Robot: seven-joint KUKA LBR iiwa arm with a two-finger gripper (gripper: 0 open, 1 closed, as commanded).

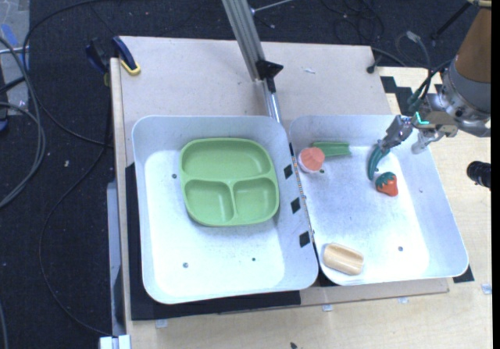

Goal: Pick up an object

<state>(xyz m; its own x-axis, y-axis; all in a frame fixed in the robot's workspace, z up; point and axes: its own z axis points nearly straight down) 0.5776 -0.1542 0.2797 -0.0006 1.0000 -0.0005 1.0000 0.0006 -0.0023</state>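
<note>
We see the end effector [409, 133] over the right bin's [437, 207] far side, above the strawberry [387, 183]; its open/closed state we cannot tell.

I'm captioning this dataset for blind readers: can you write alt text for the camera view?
A grey robot arm reaches in from the right, its gripper hanging over the right white bin just above a red strawberry toy. That bin also holds an orange-and-green carrot toy and a tan bread roll; the left bin holds a green divided plate.
</note>
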